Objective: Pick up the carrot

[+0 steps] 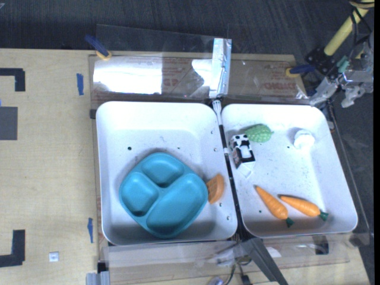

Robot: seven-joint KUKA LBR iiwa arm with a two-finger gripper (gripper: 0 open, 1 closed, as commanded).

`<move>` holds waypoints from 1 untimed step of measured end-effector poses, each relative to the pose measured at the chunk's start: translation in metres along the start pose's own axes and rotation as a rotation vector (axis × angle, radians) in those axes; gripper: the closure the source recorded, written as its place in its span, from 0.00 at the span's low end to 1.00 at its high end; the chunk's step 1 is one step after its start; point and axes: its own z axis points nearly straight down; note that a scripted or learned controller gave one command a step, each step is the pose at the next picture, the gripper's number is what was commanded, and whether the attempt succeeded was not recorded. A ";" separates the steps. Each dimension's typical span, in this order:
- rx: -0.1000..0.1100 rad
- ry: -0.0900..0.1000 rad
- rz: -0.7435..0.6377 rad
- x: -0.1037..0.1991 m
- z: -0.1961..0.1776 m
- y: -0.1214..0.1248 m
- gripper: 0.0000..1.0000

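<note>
Two carrots: both lie in the lower part of the right bin, well apart from the gripper.
Gripper (344,91): upper right of the frame, outside the bins, just past the right bin's upper right corner; its metal parts are small and blurred.
Jaws: I cannot tell how they stand; nothing is seen between them.
Arm: little of it is clear at the upper right edge, where a yellow cable (347,25) runs slantwise above the gripper.
Right bin (341,159): white and shallow, in the right half of the frame.
White round thing (304,139): upper right of the right bin, nearest the gripper.
Green leafy thing (259,133): upper left of the right bin.
Black-and-white thing (242,149): just below the green leafy thing, touching or nearly touching it, near the wall between the bins.
First carrot (271,202): orange, slanting from upper left down to lower right, green end at its lower tip.
Second carrot (303,206): just beside the first on its right, lying nearly level, green end toward the bin's right wall.
Left bin (119,123): white, at the frame's centre left.
Blue plate (163,193): three compartments, lower middle of the left bin.
Orange piece (216,188): touching the blue plate's right edge, near the dividing wall.
</note>
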 end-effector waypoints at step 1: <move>0.005 0.001 0.064 0.037 0.099 -0.034 0.00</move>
